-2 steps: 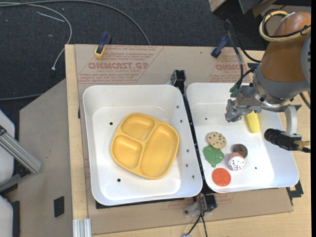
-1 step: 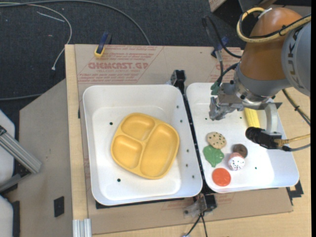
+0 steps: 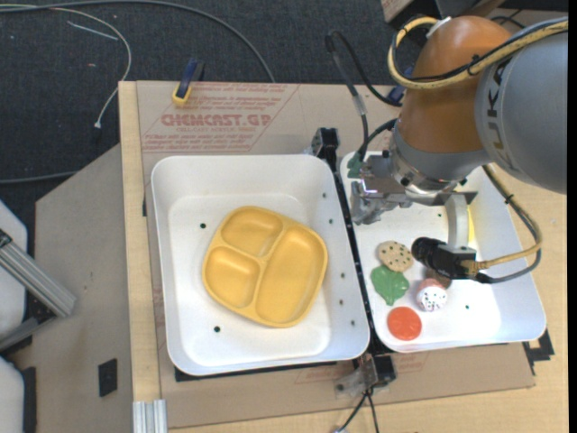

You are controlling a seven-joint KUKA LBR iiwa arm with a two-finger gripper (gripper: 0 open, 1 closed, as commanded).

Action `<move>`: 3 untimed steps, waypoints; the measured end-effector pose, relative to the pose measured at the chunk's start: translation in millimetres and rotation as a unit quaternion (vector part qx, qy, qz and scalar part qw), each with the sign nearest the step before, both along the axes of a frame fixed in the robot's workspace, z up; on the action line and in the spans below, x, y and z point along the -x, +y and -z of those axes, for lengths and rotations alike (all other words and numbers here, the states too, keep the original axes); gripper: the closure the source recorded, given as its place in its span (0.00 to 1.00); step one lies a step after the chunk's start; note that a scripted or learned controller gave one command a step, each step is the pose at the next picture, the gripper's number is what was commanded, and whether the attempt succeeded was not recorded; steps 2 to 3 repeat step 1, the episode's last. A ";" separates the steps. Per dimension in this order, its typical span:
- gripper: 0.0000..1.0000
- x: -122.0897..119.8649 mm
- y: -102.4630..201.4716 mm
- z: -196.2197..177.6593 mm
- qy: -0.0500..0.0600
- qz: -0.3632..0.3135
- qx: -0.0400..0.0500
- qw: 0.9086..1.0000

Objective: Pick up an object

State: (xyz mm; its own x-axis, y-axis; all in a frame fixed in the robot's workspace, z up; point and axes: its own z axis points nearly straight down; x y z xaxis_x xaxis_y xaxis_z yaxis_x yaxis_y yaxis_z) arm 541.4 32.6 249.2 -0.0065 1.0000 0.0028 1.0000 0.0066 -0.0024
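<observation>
The right bin (image 3: 516, 307) holds a round speckled cookie (image 3: 394, 255), a green leafy piece (image 3: 390, 284), a red disc (image 3: 405, 323) and a small white die with red dots (image 3: 432, 298), clustered along its left side. A yellow strip (image 3: 473, 226) shows beside the arm. My gripper (image 3: 365, 204) hangs low over the bin's upper left corner, just above and left of the cookie, and nothing can be seen in it. The wrist and the orange band hide the back of this bin.
A yellow divided plate (image 3: 264, 265) lies in the middle of the left bin (image 3: 168, 180). Both bins rest on a cardboard sheet (image 3: 225, 115) with a blue clip (image 3: 187, 81) at its back edge. Cables run over the dark floor behind.
</observation>
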 end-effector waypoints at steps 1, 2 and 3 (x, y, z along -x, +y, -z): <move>1.00 -11.7 52.4 4.6 -0.002 0.000 0.001 1.000; 1.00 -11.7 52.4 4.6 -0.002 0.000 0.001 1.000; 1.00 -11.7 52.4 4.6 -0.002 0.000 0.001 1.000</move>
